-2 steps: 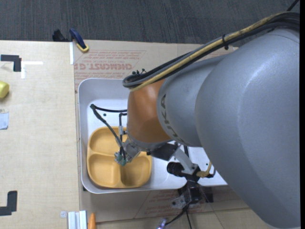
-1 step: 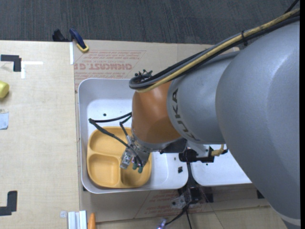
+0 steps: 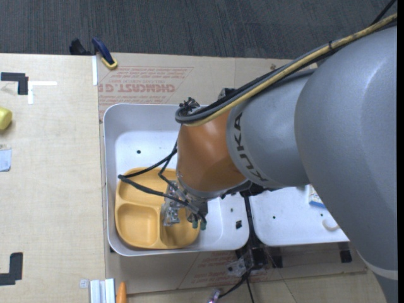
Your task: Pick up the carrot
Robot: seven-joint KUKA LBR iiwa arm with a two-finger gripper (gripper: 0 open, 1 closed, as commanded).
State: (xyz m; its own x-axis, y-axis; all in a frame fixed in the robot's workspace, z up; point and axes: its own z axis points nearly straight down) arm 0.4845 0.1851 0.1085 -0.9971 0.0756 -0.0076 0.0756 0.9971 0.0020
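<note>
White bin (image 3: pixel 126 125), yellow tray (image 3: pixel 140 223), jaws (image 3: pixel 180 216) seemingly above

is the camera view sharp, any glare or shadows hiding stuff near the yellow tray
Camera view: lighting is even and soft, with no strong glare on the white bin. The big arm close to the lens looks soft and blocks much of the scene. The pincer and cables over the yellow tray form dark clutter that is hard to resolve.

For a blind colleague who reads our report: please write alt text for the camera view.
A grey arm with an orange band reaches from the right into the left white bin, its gripper low over a yellow divided tray. The arm hides much of the right bin. A small yellow object lies at the bench's far left.
</note>
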